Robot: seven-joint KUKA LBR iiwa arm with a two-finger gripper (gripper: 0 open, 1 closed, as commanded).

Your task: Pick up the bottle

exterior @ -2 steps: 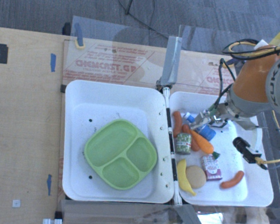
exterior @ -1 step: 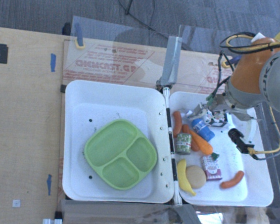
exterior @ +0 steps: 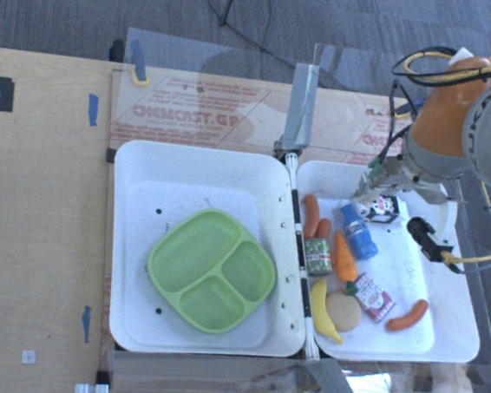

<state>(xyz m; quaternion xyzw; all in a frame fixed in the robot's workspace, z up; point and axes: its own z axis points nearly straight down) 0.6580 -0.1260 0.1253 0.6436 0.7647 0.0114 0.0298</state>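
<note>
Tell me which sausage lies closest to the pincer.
The sausage at the right bin's left wall, upper end; the other sausage lies far down, near the bin's lower right.

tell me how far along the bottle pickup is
Done: the arm has reached over the right bin, with the gripper low near its back. In hand: nothing visibly held; the blue bottle lies on the bin floor just below the gripper. Left: grasping and lifting it.
</note>
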